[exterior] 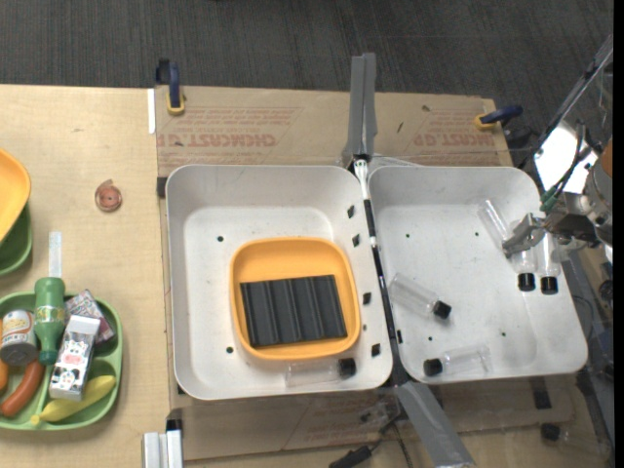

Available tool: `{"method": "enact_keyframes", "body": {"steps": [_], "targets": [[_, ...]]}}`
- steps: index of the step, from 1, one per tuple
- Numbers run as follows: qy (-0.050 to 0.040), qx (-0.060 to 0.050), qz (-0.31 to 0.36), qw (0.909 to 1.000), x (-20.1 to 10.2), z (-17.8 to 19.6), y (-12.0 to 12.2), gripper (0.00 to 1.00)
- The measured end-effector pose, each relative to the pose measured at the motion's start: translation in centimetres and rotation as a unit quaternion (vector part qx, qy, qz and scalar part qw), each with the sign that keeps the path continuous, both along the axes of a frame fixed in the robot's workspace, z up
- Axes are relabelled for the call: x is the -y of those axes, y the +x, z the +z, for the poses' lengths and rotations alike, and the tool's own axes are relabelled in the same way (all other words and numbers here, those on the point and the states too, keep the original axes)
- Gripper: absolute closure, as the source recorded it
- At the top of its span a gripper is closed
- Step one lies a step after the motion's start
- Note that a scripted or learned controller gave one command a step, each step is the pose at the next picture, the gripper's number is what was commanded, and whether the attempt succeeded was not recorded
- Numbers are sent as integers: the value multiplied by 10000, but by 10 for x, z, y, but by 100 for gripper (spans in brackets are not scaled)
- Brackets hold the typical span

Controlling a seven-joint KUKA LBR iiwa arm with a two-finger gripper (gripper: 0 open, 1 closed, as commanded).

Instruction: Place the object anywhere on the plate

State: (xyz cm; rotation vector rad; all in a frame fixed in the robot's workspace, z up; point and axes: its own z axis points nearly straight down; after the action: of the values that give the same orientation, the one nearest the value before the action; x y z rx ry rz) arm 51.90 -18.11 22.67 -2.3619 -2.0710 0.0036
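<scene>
An orange plate (291,253) lies in the left bin (195,261), and a black ridged slab (294,310) rests flat on it. In the right bin (458,203), clear tubes with black caps lie scattered: one near the middle (417,297), one at the front (458,362), one at the back right (490,217). Another capped tube (317,371) sits in the left bin just in front of the plate. My gripper (537,283) hovers over the right bin's right side. It is open, its two dark fingertips (526,281) apart with nothing between them.
A raised divider (370,252) separates the two bins. To the far left on the bench stand a green tray (97,388) of toy food and a stack of bowls (12,213). Clamps (171,86) hold the cardboard at the back.
</scene>
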Motion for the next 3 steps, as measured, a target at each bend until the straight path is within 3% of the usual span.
{"method": "enact_keyframes", "body": {"steps": [1, 2, 3], "targets": [[-3, 6, 1202, 9928, 35, 14, 37, 100], [-4, 11, 2198, 9756, 41, 52, 57, 100], [15, 0, 3171, 9484, 41, 0, -41, 100]]}}
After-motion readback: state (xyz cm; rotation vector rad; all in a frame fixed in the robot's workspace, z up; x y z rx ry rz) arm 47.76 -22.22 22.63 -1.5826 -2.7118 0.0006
